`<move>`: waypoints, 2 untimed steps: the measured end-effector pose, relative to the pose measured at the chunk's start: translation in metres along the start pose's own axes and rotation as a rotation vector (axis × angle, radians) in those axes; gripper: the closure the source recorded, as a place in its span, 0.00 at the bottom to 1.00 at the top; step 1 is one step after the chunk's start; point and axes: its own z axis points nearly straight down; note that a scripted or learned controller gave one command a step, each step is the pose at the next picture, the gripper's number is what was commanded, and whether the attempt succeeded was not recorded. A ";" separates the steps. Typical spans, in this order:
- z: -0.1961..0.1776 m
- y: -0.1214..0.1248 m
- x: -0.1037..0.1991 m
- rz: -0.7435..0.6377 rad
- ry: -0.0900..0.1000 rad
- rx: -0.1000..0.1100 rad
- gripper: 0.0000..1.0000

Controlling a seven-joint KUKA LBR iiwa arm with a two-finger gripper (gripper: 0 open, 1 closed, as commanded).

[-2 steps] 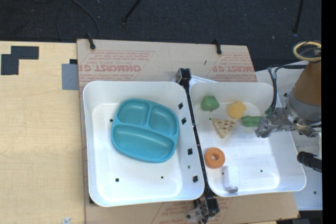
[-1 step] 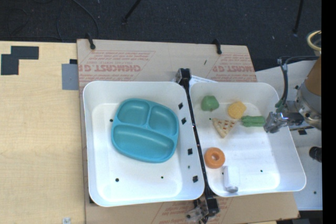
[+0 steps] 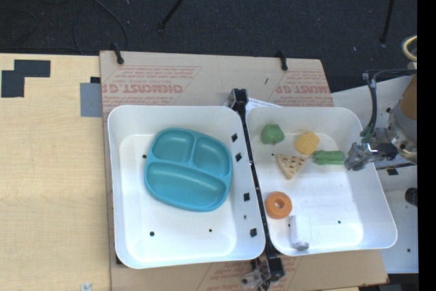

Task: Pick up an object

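Camera view: green piece (image 3: 328, 158) lies horiz., touching end effector (image 3: 355, 159).

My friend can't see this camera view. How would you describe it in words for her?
A robot gripper reaches in from the right edge of the right white bin, right beside a green toy. That bin also holds a green lump, a yellow piece, a waffle-like wedge, an orange ring and a white piece. The left bin holds a teal divided plate.
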 end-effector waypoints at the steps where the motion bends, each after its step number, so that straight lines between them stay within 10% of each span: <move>1: 0.005 0.002 0.048 -0.003 0.003 0.003 1.00; 2: -0.008 0.008 0.104 -0.003 0.002 0.001 1.00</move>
